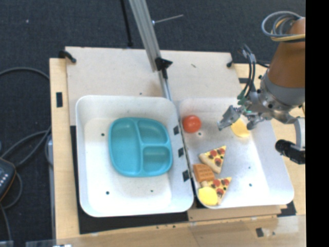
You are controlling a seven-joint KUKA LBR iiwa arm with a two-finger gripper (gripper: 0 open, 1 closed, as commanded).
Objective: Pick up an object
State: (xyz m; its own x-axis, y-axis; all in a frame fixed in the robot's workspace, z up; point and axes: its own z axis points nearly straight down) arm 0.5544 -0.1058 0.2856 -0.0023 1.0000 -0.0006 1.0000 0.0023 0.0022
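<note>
A small round yellow object [240, 128] lies on the floor of the right bin [267, 181], in its upper right part, and the gripper [237, 118] hangs right over it, so close that its upper edge is partly hidden by the metal fingers. One finger angles down to the left of the yellow object; whether the pincer is open, closed or pinching the object cannot be told from this slanted view. To the left in the same bin, near the dividing wall, sits a red ball [192, 123]. Lower down lie a toy pizza slice [215, 157], a brown waffle-like toy [203, 173] just beside it, a second pizza slice [222, 186] and a yellow disc [207, 195] against the lower edge. The left bin [92, 189] holds a turquoise divided plate [140, 146] lying flat near its middle. Both bins rest on a pale wooden bench [113, 71], and a slanted aluminium rail [145, 24] rises behind them.
</note>
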